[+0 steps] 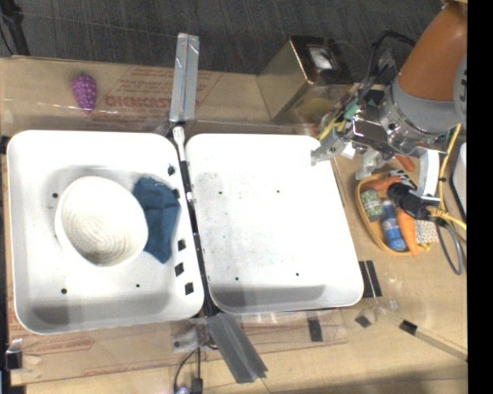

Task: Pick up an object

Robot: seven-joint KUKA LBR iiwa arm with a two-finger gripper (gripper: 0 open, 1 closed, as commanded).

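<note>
Bench: cardboard-covered surface (148, 97) under two white bins.
Left bin (33, 302): white ribbed dome (103, 220) touching blue cloth (158, 216).
Right bin (329, 277): bare floor.
Gripper (329, 146): over right bin's far right corner; jaw state unclear.

Bright overhead light, soft shadows, slightly grainy

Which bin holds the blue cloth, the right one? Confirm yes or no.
No, the blue cloth lies in the left bin, touching the white round object; the right bin does not hold it.
</note>
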